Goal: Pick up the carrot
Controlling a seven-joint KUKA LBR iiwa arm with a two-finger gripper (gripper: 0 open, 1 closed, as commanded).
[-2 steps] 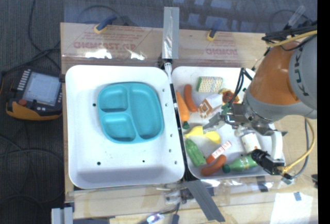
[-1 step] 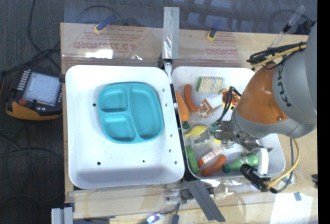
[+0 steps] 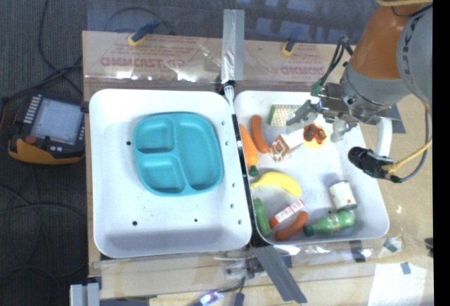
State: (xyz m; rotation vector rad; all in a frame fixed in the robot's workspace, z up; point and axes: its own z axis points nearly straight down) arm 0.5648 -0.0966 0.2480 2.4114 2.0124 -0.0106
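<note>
Two white bins sit side by side; the left bin [image 3: 105, 178] holds a teal tray [image 3: 177, 152] with three compartments, the right bin [image 3: 376, 217] a jumble of toy food. The carrot [image 3: 247, 146] lies against the right bin's left wall, lengthwise, with a sausage [image 3: 259, 134] just beside it and a banana [image 3: 278, 183] below. The gripper [image 3: 323, 122] hangs over the bin's upper middle, well apart from the carrot, its two fingers [image 3: 302, 115] spread wide with a small reddish-brown item [image 3: 314, 134] seen between them, though I can't say whether they touch it or it simply lies underneath. A small box [image 3: 281, 148] sits beside that. Lower down are a white can [image 3: 342, 195], a green bottle [image 3: 330, 223], another sausage [image 3: 291, 225] and a dark green vegetable [image 3: 261, 216], partly hidden by the bin's wall. The arm [image 3: 394, 44] is cut off at the right edge.
</note>
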